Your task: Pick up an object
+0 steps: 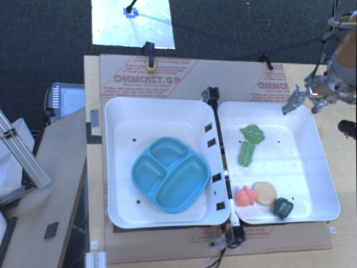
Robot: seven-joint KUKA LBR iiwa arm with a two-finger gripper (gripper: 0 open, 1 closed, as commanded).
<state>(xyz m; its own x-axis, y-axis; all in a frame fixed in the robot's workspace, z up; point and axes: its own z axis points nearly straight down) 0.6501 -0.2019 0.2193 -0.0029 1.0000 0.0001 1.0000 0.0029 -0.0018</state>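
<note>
A: Entry, overhead view, left to right. What sits in the left bin (120,108)?

B: One blue compartment plate (170,173), three sections, lying flat near the bin's middle, turned at an angle to the bin walls. Nothing rests on it.

A: Between the bins?

B: A black divider strip (218,149) runs from far to near along the seam where the two bins meet. Both bins sit on a cardboard sheet (184,74) printed in red, on the bench (340,155).

A: Right bin (312,166) contents?

B: Four pieces. A green leafy vegetable toy (249,143) lies left of centre, leaf end toward the far side, stalk toward the near side. At the near wall, a pink-red toy (245,196) touches a tan round piece (265,192); just right of that, a dark green pepper-like toy (283,207) by the near edge. All four lie apart from the arm.

A: Arm and claw?

B: The arm enters at the far right. The claw (301,102) hangs over the bin's far right corner, above the rim. Its two fingers (291,104) are spread apart, nothing between them: released. It is well apart from the green toy and farther still from the near cluster.

A: Anything beyond the bins?

B: A pale square panel (133,15) on the dark floor at the far left.
</note>
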